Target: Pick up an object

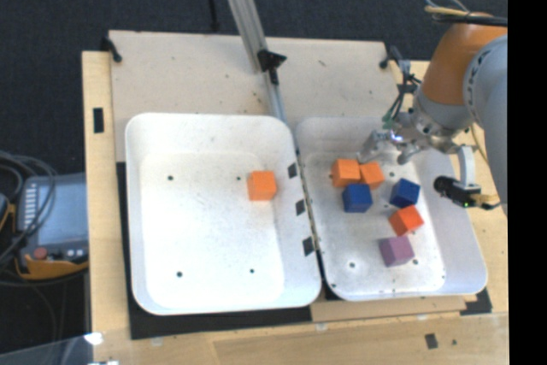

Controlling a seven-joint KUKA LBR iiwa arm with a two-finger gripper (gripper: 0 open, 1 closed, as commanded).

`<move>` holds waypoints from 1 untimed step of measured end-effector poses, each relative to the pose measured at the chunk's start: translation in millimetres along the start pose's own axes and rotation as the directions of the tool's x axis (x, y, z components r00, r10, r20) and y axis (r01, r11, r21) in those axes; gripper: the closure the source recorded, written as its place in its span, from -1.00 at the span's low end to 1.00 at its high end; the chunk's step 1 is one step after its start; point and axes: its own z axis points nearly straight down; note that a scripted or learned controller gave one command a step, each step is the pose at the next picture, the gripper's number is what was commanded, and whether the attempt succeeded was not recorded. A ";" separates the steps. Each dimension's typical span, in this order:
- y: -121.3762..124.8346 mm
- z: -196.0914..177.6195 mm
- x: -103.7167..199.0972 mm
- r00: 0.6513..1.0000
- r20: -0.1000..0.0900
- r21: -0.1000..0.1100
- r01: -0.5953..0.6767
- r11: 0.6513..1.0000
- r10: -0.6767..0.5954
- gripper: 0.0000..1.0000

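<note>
From my remote station I read the scene as follows.

Counter (197,68): a pale wooden surface carrying two shallow white bins side by side. A slanted metal rail (242,0) runs from the top of the view down to the gap between the bins.

Left bin (154,141): it contains one orange cube (262,185), lying alone right of the bin's centre, well apart from the walls.

Right bin (453,269): it contains six blocks grouped in its middle.
- Two orange blocks (358,173) sit touching each other at the upper left of the group.
- A blue cube (357,197) lies just below them, touching or nearly touching.
- A second blue cube (405,191) lies to its right, just beside it.
- An orange-red cube (407,220) sits just below that second blue cube.
- A purple cube (396,250) lies lowest, near the orange-red one.

Arm (461,68): it enters from the right, with the orange band visible above the wrist.

Claw (391,143): it hangs over the upper part of the right bin, just above and to the right of the two orange blocks. I see no block between its tips. I cannot tell whether the claw is apart or together; the metal parts there are too small and cluttered to read.

A grey device with cables (47,222) sits off the counter at the left edge.
</note>
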 end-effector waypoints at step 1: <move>1.0 19.8 -0.7 1.000 0.002 -0.006 0.001 1.000 -0.001 -1.00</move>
